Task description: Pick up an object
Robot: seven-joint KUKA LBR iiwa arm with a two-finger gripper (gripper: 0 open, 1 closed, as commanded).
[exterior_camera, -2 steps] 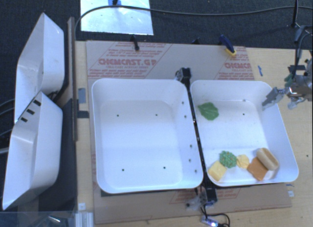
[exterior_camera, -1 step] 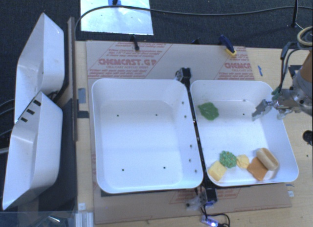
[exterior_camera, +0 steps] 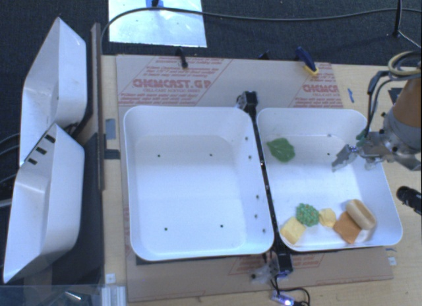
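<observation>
camera view, board [exterior_camera: 173,79] printed "chemcast gp"

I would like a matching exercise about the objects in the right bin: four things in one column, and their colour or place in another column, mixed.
Things:
1. leafy toy piece
2. round bumpy toy
3. bread-like piece
4. gripper

Descriptions:
A. tan, near the bin's front right corner
B. green, alone in the back part of the right bin
C. above the bin's right side
D. green, in the front cluster, beside yellow pieces

Pairs: 1-B, 2-D, 3-A, 4-C
</observation>
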